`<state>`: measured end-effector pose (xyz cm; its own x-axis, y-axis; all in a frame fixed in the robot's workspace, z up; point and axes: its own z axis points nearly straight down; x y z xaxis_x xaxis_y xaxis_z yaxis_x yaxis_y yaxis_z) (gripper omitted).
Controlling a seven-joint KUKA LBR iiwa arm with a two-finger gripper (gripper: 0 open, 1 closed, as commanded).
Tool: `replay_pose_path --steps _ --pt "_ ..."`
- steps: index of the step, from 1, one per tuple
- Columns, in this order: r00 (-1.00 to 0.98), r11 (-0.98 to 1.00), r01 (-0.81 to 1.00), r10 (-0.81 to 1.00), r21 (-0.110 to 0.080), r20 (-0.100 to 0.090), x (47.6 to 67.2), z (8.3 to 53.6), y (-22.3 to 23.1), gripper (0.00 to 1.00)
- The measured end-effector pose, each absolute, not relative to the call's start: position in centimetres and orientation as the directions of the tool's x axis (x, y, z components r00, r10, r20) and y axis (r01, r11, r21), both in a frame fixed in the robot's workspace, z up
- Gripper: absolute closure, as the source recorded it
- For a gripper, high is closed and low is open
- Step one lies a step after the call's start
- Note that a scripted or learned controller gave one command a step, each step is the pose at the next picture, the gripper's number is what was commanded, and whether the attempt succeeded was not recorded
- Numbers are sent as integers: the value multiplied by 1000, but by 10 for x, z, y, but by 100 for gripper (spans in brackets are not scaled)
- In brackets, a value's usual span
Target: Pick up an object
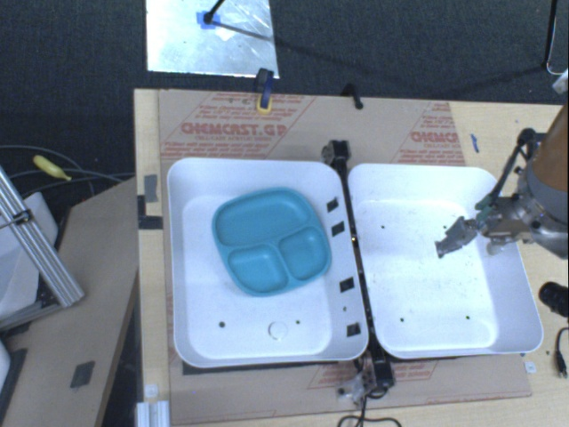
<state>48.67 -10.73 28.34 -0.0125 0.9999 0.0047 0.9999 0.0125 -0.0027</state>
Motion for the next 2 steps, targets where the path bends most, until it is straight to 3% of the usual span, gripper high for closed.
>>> replay_pose_path --steps 2 --pt "-14 14 1000 1000 2 4 488 286 66 0"
